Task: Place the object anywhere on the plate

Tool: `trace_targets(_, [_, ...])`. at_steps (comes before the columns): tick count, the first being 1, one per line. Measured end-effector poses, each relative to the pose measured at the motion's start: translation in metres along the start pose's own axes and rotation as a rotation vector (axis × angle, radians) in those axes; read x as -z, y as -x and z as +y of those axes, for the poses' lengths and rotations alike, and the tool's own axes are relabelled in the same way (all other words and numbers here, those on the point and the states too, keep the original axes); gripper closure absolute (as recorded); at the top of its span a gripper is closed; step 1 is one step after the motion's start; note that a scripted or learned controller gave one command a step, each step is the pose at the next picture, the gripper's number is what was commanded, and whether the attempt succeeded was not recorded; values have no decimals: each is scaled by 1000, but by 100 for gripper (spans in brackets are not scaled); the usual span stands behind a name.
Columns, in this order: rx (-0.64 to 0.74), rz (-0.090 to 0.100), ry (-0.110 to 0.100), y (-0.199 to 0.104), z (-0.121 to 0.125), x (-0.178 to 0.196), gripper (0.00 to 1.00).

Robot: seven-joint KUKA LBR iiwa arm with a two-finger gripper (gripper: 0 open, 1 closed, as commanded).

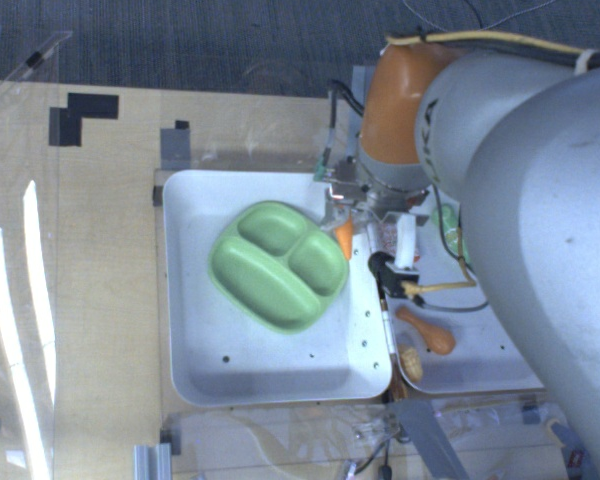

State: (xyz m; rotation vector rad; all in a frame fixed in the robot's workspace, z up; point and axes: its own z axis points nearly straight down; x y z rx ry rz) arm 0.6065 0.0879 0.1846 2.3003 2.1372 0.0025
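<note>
We see the gripper point(352, 218) clamped on a small orange object point(344, 236), which hangs just off the green plate's point(278, 265) right edge, presumably poised for lowering onto a compartment.

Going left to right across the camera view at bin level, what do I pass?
Wooden bench → left white bin → green plate → orange object at the gripper → brown object in the right bin.

Green three-compartment plate point(278, 265) in left white bin point(195, 358); gripper point(348, 216) beside plate's right rim, with an orange object point(344, 236) at its fingers; grasp unclear.
</note>
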Motion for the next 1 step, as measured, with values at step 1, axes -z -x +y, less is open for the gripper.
trace_targets(1, [1, 0, 0, 0, 0, 0, 0])
